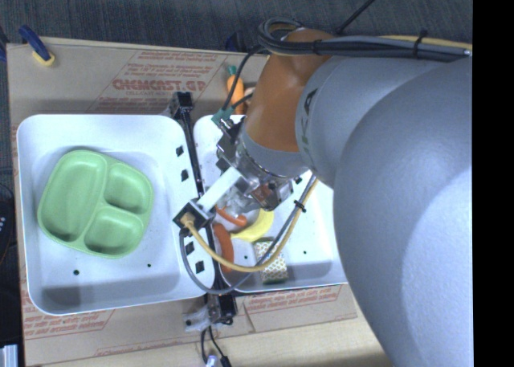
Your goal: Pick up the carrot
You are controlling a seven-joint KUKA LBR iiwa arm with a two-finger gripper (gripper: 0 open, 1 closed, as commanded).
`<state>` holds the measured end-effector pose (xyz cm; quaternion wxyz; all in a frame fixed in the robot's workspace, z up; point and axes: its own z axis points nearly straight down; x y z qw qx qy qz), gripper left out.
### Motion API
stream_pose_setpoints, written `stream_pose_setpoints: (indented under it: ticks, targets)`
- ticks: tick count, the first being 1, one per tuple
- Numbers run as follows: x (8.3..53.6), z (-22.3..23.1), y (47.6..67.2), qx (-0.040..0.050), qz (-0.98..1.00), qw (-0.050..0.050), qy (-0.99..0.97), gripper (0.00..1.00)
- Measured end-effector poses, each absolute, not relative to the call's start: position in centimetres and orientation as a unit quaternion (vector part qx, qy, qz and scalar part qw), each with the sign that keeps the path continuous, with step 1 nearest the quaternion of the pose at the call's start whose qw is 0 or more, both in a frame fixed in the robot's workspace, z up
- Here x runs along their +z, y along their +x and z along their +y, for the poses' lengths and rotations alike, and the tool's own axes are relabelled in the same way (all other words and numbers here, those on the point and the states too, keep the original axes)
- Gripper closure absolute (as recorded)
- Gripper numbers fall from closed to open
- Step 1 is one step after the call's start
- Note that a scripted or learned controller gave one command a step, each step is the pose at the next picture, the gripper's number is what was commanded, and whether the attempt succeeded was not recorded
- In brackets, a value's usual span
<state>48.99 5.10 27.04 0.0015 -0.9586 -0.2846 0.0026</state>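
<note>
- Left bin point(48, 277): smooth green three-compartment plate point(95, 201)
- Right bin point(321, 254): orange carrot point(223, 243), yellow banana point(259, 227) under the tool point(245, 201)
- Tool's grip: cannot tell

The arm point(401, 197) is a bulky, smooth grey shell at the right of the frame. An orange band point(277, 104) rings it above the wrist. Black cables point(361, 40) run along its top, cinched with ties. A yellow hose point(241, 265) loops below the metal gripper point(249, 189).
</note>
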Motion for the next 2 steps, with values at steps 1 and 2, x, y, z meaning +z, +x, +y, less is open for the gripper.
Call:
stream_pose_setpoints:
  ticks: [1,2]
  targets:
    - [31.7,-1.2,49.6,0.0017,-0.352,0.002,-0.936,1.00]
    - [23.1,9.8,47.5,0.0034,-0.335,0.002,-0.942,1.00]
